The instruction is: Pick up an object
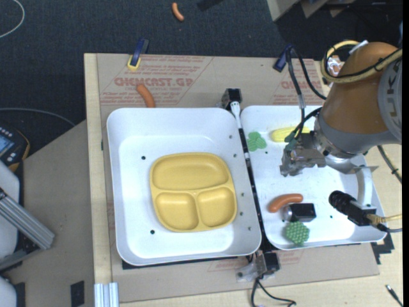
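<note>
**Right bin** (332, 232)
- My gripper (295, 163): low over bare white floor near the bin's middle. I cannot tell how far it is open, and I see nothing held.
- Yellow piece (278, 134): far side, just beyond the gripper.
- Green piece (256, 141): far left, by the wall.
- Sausage (284, 201): near side, close to the gripper, with a black block (303, 211) just to its right.
- Green ball (296, 233): near edge, just beside the block.

**Left bin** (128, 171)
- Yellow plate (192, 190): three compartments.

**Handling note**
- The sausage looks like my best pick.
- I should centre over its middle, close across its narrow width, descend straight and keep off the block.
</note>
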`<state>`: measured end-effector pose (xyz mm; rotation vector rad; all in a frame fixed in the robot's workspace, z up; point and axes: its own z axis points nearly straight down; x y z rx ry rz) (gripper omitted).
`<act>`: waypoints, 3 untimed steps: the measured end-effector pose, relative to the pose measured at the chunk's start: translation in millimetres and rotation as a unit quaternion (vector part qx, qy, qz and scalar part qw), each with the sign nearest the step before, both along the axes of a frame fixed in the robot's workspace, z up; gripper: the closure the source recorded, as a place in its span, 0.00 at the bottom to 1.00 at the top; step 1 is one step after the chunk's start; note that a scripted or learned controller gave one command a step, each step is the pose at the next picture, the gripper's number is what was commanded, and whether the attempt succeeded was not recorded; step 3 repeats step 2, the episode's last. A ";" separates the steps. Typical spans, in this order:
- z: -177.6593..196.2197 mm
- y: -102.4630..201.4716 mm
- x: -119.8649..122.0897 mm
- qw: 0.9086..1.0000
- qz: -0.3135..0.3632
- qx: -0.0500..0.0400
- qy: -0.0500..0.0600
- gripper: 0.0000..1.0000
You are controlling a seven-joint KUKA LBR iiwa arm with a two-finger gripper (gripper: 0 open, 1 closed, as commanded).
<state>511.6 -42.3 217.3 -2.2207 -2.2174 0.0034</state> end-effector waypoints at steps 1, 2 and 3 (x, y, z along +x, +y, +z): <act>17.2 3.8 2.1 1.000 0.001 -0.001 -0.004 1.00; 17.1 8.9 5.7 1.000 0.001 -0.001 -0.003 1.00; 17.1 8.9 5.7 1.000 0.001 -0.001 -0.003 1.00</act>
